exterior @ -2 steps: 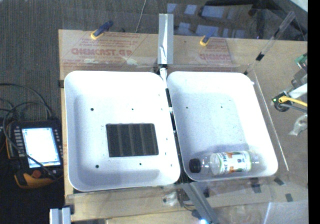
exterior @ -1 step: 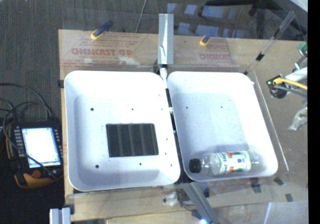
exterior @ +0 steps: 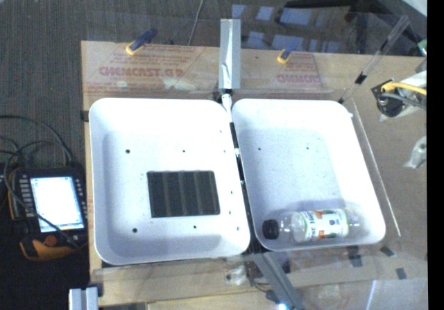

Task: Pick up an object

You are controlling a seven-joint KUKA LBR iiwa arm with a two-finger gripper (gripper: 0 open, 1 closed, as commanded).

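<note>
Gripper (exterior: 416,153): only a sliver of it, at the frame edge outside the right bin (exterior: 298,111), past that bin's right wall. Open or closed: can't tell from this angle. I see nothing held.

Left to right, all referenced to the right bin:
- Far to its left, off the bench: pendant (exterior: 52,203) with a lit screen. Not relevant.
- Left bin (exterior: 111,128), its rim touching the right bin's left rim. A dark ribbed panel (exterior: 184,193) lies flat on its floor, nearer the shared rim than the far side.
- Inside the right bin: clear bottle (exterior: 316,225) on its side along the near wall, black cap (exterior: 270,229) pointing toward the left wall, label mid-body.

Step, my read: pre-approach. No pick has started, and the gripper is well apart from both candidates.

Next move: the bottle looks like the better target. It's on the gripper's side and has a body to close on, while the panel lies flat with little purchase. That calls for travel in over the right wall, descent over the label section, and closing across the bottle's short axis. Watch for rolling, since it's round, and the near wall crowds one side.
</note>
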